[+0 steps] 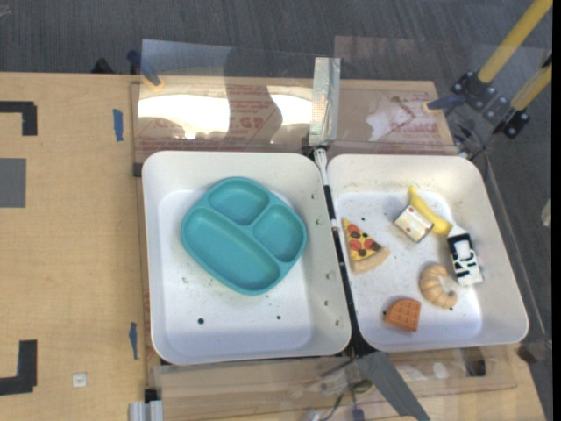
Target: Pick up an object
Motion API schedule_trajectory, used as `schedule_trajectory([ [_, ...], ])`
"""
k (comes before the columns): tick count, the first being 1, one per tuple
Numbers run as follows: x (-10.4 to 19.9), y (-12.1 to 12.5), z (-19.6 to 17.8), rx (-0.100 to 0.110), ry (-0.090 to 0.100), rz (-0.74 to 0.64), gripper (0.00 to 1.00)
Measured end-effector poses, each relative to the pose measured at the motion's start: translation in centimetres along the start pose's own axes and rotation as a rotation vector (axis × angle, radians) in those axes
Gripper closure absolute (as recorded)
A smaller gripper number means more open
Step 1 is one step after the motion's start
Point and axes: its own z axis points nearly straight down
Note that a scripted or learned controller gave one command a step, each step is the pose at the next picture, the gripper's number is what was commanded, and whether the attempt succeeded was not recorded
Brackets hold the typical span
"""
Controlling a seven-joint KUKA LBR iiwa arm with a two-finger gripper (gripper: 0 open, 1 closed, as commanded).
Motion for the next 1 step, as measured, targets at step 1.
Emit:
schedule_trajectory([
  [1, -0.04, -0.03, -8.65, 0.001, 0.001, 0.542, 1.0],
])
